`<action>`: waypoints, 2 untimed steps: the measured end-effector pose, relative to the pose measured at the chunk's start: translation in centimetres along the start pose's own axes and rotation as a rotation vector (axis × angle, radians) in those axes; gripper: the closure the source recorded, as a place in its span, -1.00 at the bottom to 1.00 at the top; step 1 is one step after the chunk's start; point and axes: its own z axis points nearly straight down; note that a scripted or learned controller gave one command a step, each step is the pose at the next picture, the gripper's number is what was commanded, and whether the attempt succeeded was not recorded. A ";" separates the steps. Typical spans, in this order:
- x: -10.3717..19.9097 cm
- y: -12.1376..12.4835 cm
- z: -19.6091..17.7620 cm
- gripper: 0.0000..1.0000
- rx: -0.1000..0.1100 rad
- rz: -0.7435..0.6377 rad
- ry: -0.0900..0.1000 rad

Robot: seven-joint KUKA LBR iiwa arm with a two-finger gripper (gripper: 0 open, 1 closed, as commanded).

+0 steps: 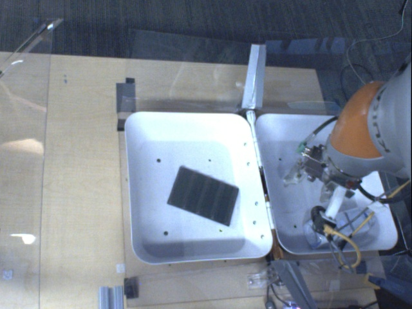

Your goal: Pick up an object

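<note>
At far left, bare pale wooden bench (71, 192), with glare and faint reflections from a clear sheet (26, 102) over that side. Next, a small black block (128, 94) on the bench just beyond the far-left corner of the left white bin (193, 122), and a second black block (131, 289) off its near-left corner. The bin itself shallow, with rounded corners and a few small dark holes in the floor. About the middle of that floor, a ridged panel (203, 195): dark grey, rectangular, lying flat, turned at a slant to the walls and well apart from all four. No contact between panel and robot.

Between the two bins at their far side, an upright grey metal post (255, 76), rising from the seam. Then the right white bin (278, 137), touching the left one along that seam. Low inside it, over the left-middle of the floor, the gripper (298, 172). Impossible to tell from this slant how far open, or whether closed on anything. Nearer the front wall, a small bluish thing (315, 240), too blurred to name. Above and to the right, the grey arm (396, 118) with its orange band (355, 131), covering the bin's far-right part.
</note>
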 end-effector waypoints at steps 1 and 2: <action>-5.7 -0.9 -12.2 -1.00 -0.007 -0.113 0.001; -1.0 5.4 -1.2 -1.00 -0.002 -0.126 0.000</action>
